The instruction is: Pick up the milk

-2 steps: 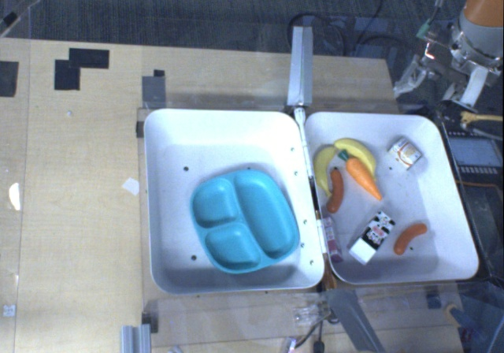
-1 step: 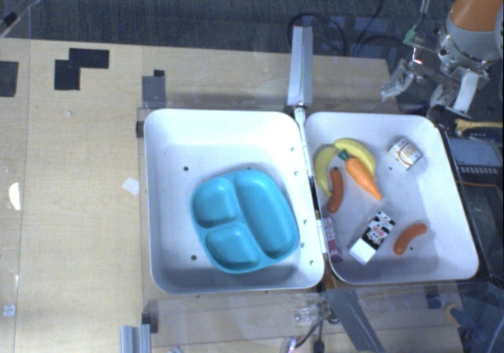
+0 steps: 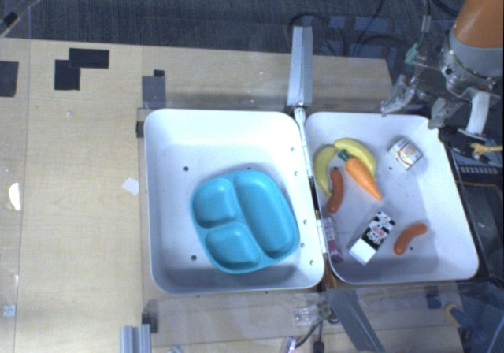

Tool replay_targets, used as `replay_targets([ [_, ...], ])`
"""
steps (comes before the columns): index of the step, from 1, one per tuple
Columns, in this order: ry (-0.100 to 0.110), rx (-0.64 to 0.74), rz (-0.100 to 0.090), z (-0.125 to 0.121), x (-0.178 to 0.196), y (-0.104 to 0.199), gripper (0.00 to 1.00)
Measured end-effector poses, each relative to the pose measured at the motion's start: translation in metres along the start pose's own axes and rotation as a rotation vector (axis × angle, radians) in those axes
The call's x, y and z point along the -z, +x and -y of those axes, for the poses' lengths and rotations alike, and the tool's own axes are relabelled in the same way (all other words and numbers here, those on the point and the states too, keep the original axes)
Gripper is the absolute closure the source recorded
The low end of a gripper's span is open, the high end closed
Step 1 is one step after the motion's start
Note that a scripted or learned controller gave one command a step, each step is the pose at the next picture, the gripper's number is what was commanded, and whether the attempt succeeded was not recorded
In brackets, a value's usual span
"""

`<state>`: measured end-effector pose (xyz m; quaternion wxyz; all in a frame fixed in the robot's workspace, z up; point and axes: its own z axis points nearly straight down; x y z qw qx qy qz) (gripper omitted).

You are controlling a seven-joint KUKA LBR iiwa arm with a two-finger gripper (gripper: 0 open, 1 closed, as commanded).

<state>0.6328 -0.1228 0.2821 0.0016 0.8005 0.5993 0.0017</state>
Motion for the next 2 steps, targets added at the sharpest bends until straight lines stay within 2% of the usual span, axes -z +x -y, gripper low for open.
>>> replay_targets([
  [1, 0.003, -0.169, 0.000, 0.004, -0.113, 0.015, 0.00],
  [2, 0.003, -0.154, 0.000, 0.115, -0.186, -0.001, 0.00],
])
